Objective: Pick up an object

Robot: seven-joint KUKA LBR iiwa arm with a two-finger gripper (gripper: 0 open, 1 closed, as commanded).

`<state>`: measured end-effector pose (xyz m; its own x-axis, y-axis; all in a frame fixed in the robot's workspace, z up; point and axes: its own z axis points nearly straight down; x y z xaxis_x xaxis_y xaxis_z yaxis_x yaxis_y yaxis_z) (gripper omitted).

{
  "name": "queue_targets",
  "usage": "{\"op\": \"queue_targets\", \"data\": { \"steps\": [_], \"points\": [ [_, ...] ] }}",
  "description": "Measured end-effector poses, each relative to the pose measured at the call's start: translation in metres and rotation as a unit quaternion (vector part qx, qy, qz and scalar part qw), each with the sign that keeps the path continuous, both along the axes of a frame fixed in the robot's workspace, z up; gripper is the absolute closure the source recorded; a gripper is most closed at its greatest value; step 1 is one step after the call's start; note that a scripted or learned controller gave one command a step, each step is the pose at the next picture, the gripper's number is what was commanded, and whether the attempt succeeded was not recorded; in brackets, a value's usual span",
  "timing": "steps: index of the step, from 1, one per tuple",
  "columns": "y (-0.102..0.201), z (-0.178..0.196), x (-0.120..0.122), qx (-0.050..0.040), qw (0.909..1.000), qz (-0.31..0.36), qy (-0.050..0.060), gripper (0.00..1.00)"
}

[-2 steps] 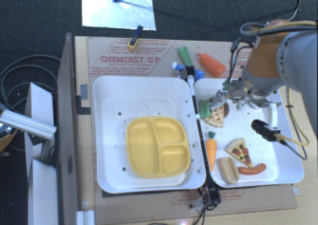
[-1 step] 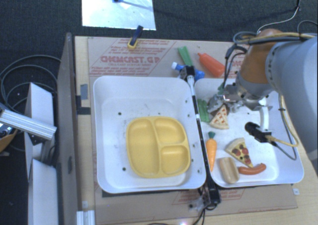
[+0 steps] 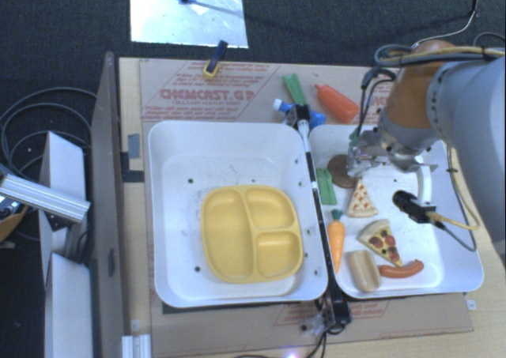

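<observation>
The right bin (image 3: 466, 269) holds several toy foods. A brown round disc (image 3: 340, 172) lies at its upper left, with a pale pizza wedge (image 3: 362, 201) just below it. Further down are a pepperoni pizza slice (image 3: 382, 239), a carrot (image 3: 336, 244), a bun (image 3: 364, 270) and a red sausage (image 3: 401, 270). A green stick (image 3: 325, 186) rests along the wall between the bins. My gripper (image 3: 357, 160) hangs low over the upper left of the right bin, right beside the brown disc and above the pale wedge. Nothing is seen held.
The left bin (image 3: 178, 159) contains a yellow divided plate (image 3: 251, 233). Behind the bins on the cardboard lie an orange bottle-shaped toy (image 3: 336, 103), a green piece (image 3: 294, 89), a blue piece (image 3: 316, 119) and a small blue and yellow tool (image 3: 213, 60).
</observation>
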<state>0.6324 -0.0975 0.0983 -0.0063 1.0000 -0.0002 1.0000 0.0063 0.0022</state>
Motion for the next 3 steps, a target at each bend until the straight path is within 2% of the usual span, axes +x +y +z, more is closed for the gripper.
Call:
{"op": "queue_targets", "data": {
  "steps": [1, 2, 3],
  "points": [
    [-0.014, 0.077, -0.091, 0.0005, 1.0000, -0.004, 0.002, 1.00],
    [-0.012, 0.073, -0.087, 0.0004, 1.0000, -0.003, 0.001, 0.00],
    [0.012, -0.018, -0.053, -0.0001, 1.0000, 0.000, 0.000, 0.00]
  ]
}}
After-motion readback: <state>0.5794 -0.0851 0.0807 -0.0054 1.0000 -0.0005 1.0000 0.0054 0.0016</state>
